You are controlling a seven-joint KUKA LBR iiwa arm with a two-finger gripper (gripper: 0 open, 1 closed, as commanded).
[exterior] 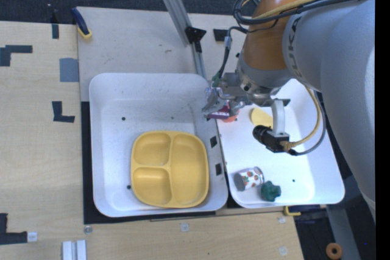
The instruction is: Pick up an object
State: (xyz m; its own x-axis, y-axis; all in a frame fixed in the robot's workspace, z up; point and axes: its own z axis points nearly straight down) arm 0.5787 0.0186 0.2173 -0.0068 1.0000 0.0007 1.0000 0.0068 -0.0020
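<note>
My gripper (220,105) hangs over the wall between the two bins, near its far end. A small red and dark object (220,114) sits between the fingertips, and the fingers look shut on it. In the right bin (304,189), a flat yellow piece (261,115) lies just right of the gripper, partly hidden by the arm. At that bin's front lie a small white and red can (248,178) on its side and a green object (270,192).
A yellow divided plate (170,168) lies in the front half of the left bin (109,131). A metal pole (173,0) slants up from behind the bins. The arm's black fitting and cable (272,138) hang over the right bin.
</note>
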